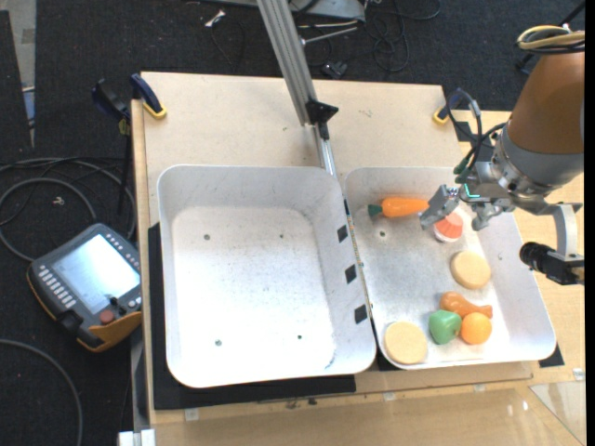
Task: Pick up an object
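**Desk:** What runs under this one, left to right?

**Photographer:** A teach pendant [88, 286] lies on the dark floor beside the worktop [232, 119]. On the worktop, the left white bin [177, 189] sits against the right white bin [535, 328], which holds the toys: a toy carrot [402, 207] near the back, a pale round biscuit-like disc [406, 341] at the front edge, a green pepper-like piece [443, 326] touching an orange ball [476, 328], and a tan oval piece [470, 269] between those and the arm.

**Desk:** And the arm?

**Photographer:** The gripper [453, 212] hangs over the back of the right bin, fingers spread apart with nothing between them. A small red-and-white piece [450, 229] lies just under it, partly hidden; I can't name it.

**Desk:** Which one is the pick?

**Photographer:** My guess is that red-and-white piece, or the carrot just to its left. Both look like light, hollow plastic play food: stiff, smooth and probably slippery, not fragile. The carrot tapers, so I'd expect a hold across its thick middle to be safer than one near the tip, where the fingers could squeeze it out. The small piece looks rounded, so it would want a centred pinch across its widest part.

**Desk:** Risk?

**Photographer:** A light toy skidding on the smooth bin floor when touched off-centre.
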Action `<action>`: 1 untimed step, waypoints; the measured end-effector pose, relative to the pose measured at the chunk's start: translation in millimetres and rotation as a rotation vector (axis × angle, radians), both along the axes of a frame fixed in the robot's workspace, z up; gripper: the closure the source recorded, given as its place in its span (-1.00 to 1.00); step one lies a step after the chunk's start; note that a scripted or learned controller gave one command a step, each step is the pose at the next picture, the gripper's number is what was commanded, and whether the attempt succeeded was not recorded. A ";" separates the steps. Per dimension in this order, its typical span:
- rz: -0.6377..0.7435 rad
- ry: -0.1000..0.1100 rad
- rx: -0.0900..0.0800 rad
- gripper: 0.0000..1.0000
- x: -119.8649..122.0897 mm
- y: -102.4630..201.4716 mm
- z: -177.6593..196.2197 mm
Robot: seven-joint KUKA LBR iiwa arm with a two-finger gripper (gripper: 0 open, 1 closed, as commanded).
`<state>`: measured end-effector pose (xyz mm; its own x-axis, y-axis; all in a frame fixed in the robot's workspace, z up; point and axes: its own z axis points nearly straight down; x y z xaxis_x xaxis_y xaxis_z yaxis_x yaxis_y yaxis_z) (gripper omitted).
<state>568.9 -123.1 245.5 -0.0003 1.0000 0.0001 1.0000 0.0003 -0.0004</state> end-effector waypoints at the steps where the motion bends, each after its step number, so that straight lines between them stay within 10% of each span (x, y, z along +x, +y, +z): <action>1: -0.001 0.004 0.000 -1.00 8.0 -2.1 -48.1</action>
<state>576.9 -125.2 197.4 0.0004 1.0000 0.0002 1.0000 -0.0004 -0.0043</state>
